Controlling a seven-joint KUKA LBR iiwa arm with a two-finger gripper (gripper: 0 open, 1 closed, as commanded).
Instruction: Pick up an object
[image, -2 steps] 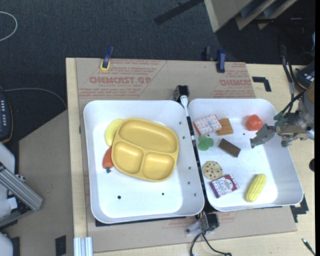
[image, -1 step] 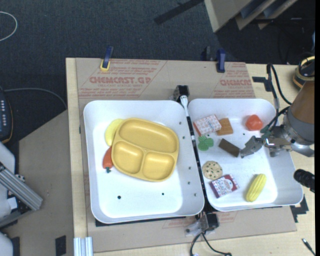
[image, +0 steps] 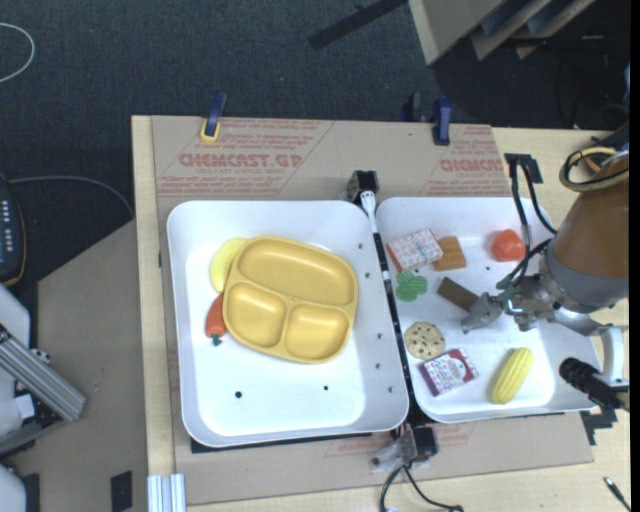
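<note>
My gripper (image: 487, 309) hangs over the middle of the right bin (image: 470, 212), reaching in from the right. Its tip is just right of a brown chocolate bar (image: 456, 293), and I see nothing held in it. Around it lie a pink wafer pack (image: 414, 248), an orange cracker (image: 449, 254), a red-orange tomato (image: 507, 244), a green piece (image: 411, 287), a chocolate-chip cookie (image: 425, 341), a red packet (image: 447, 373) and a yellow corn cob (image: 512, 374).
The left bin (image: 270, 415) holds a yellow divided plate (image: 289, 298), tilted over a yellow item (image: 224, 262), with a red-orange pepper (image: 215, 319) at its left edge. Black cables (image: 527, 205) run along the right bin's far right side.
</note>
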